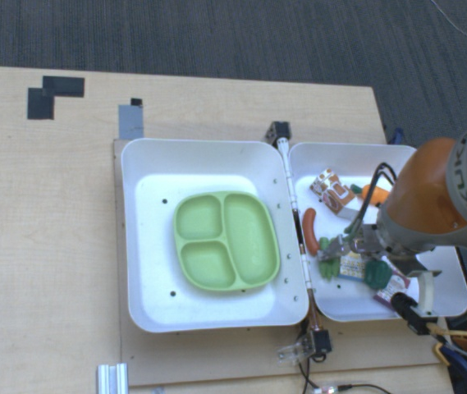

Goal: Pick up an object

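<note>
Dark grey carpet [217, 23] is seen beyond the far edge of a pale wooden bench [44, 220], on which two shallow white bins are set side by side, their inner rims touching along a line marked by a small black clamp [279, 130] at the far end. Several dark rectangular patches [52, 95] are seen on the bench top towards its far left corner. The left bin [147, 302] is occupied by a light green divided plate [226, 241], laid flat near the middle, with two smaller compartments on its left and one long compartment on its right. The right bin [455, 298] holds a cluster of small items: a red sausage-shaped toy [310, 225] lies close to the shared rim, a brown and white patterned piece [331, 189] lies further back, an orange item [375, 194] is partly hidden beside the arm, and green toy pieces [329, 267] are gathered near the middle together with a small printed card [350, 267]. The arm [430, 195], grey with an orange band, is extended from the right over the right bin, and its claw [354, 243] is lowered among the green pieces and the card. The claw is seen from above and is largely covered by the wrist, so it cannot be told whether it is wide or narrow, nor whether anything is held. Cables [463, 343] are trailed off the near right corner of the bench.
</note>
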